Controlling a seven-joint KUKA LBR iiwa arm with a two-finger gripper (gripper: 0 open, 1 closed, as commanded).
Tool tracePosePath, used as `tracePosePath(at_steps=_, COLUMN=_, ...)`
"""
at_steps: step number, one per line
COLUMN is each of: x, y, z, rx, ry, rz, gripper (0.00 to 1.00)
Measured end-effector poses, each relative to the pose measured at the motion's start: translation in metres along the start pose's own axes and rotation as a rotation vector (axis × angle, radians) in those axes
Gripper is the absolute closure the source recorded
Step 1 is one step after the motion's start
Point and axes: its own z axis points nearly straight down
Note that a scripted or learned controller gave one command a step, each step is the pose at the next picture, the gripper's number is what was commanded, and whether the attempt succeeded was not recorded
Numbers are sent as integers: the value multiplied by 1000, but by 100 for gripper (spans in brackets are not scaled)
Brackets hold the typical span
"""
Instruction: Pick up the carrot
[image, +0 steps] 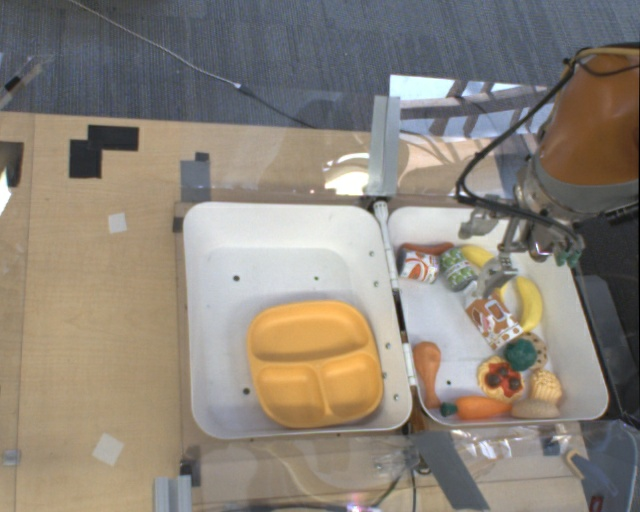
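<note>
My tool (507, 262) hangs over the far part of the right white bin (592, 385), just above a small yellow banana (527, 302) and a red-and-white packet (494, 318); I cannot tell how it is set, and nothing shows in its grip. The orange carrot with a green tip (480, 408) lies well nearer than my tool, along the bin's near wall, beside a tan pear-shaped gourd (428, 366).

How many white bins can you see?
2. The left bin holds a yellow divided plate; the right bin holds the carrot and other toy food.
</note>
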Motion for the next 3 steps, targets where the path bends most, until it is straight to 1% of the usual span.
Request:
tracePosePath(at_steps=1, x=92, y=-21, z=128, rx=-1, ry=10, rz=-7, gripper=0)
tracePosePath(at_steps=2, x=19, y=-52, z=153, rx=1, ry=-1, rz=227, gripper=0)
tracePosePath(at_steps=3, x=-22, y=-79, z=127, rx=1, ry=-5, rz=451, gripper=0)
